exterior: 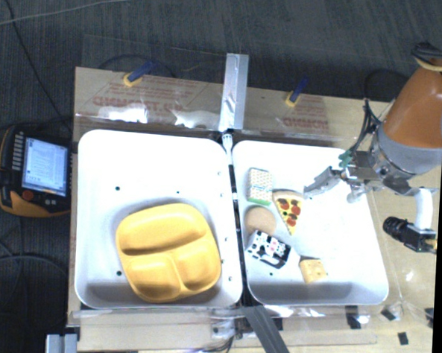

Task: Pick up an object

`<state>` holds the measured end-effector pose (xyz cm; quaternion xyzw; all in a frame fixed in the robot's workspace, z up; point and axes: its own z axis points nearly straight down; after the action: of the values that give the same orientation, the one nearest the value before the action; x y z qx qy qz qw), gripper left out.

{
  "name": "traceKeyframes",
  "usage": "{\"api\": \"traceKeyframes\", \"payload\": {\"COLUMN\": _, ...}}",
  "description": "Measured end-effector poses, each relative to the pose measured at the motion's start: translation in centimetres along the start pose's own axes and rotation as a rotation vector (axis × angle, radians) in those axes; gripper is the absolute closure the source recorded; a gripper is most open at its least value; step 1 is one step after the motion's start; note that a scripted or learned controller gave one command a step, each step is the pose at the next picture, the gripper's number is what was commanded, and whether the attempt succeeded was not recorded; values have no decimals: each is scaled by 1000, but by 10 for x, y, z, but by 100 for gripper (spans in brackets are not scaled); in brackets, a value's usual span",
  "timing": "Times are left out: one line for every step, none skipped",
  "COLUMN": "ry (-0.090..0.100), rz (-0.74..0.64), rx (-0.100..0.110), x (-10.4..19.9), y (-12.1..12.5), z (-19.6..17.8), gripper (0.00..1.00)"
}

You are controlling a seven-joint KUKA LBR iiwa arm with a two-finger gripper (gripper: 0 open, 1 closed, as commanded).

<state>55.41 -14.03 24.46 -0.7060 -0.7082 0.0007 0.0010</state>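
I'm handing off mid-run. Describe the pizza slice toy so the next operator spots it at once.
Look in the right bin, the one without the yellow tray. Near its left wall lies a small cluster of toys; the pizza slice is on the cluster's right side, closest to the gripper. It alone is a wedge with red toppings.

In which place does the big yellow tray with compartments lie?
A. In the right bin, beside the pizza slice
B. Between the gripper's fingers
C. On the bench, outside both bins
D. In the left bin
D: the yellow tray rests on the floor of the left bin, while the pizza slice and the other small things lie in the right bin, near the gripper.
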Motion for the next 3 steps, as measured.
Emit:
{"api": "traceKeyframes", "payload": {"ry": -1, "rz": -84, "rx": 1, "x": 3, "y": 35, "z": 85, "gripper": 0}}
{"api": "traceKeyframes", "payload": {"ry": -4, "rz": -75, "rx": -13, "x": -3, "y": 36, "z": 154, "gripper": 0}}
{"api": "traceKeyframes", "payload": {"ry": -2, "rz": -74, "rx": -14, "x": -3, "y": 37, "z": 145, "gripper": 100}}
